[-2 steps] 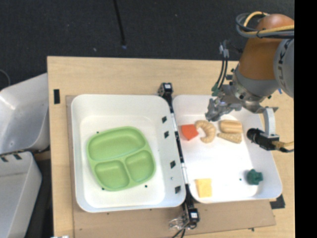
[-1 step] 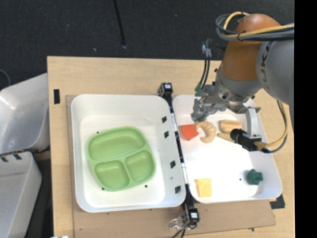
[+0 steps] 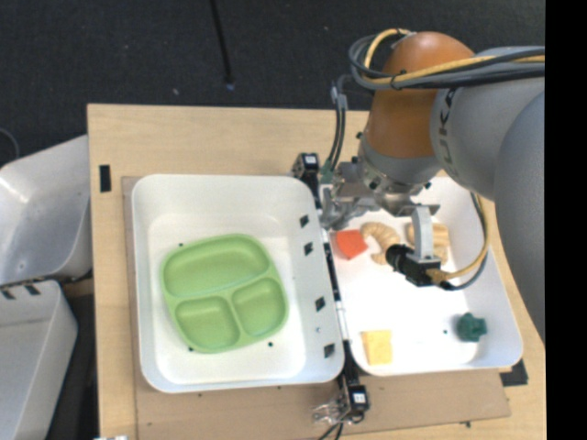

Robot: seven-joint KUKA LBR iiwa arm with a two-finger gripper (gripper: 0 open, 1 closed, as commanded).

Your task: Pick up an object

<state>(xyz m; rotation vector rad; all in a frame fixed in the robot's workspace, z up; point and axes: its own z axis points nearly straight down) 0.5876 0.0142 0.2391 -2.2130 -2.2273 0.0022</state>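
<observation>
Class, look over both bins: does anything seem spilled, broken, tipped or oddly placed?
Nothing stands out. The green tray lies flat in the left bin, apparently with nothing in its compartments. In the right bin, the red block, croissant, yellow block and small green object lie loosely scattered, none visibly damaged. The arm hangs over that bin.

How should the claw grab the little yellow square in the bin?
Best from straight above, I'd guess, pinching two opposite flat edges of the yellow square. It lies flat on the right bin floor with bare space all round, but it sits close to the near wall, so the side edges look easier.
</observation>
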